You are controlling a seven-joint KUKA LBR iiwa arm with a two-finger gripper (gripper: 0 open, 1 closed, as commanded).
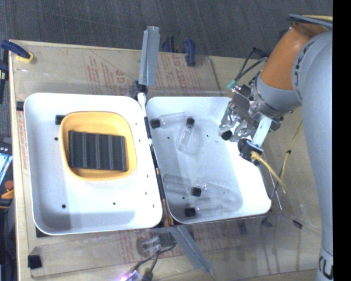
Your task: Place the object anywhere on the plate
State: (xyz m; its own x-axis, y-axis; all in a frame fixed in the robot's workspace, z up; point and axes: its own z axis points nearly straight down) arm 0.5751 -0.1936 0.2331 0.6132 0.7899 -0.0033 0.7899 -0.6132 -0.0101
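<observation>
Yellow plate (98, 119) sits in the left bin (41, 209); gripper (237, 134) hovers at the right bin's (254, 201) three o'clock rim; jaw state unclear.

two shallow white plastic bins sit on the wooden surface (76, 57): one (213, 209) under the pincer (237, 134), the other (41, 209) well to its far side. one yellow rounded plate (73, 124) with a dark ribbed centre lies in the far bin. about four clear plastic vials with black caps lie in the near bin (186, 134) (164, 122) (207, 189) (190, 211); their transparency makes the count uncertain.
</observation>
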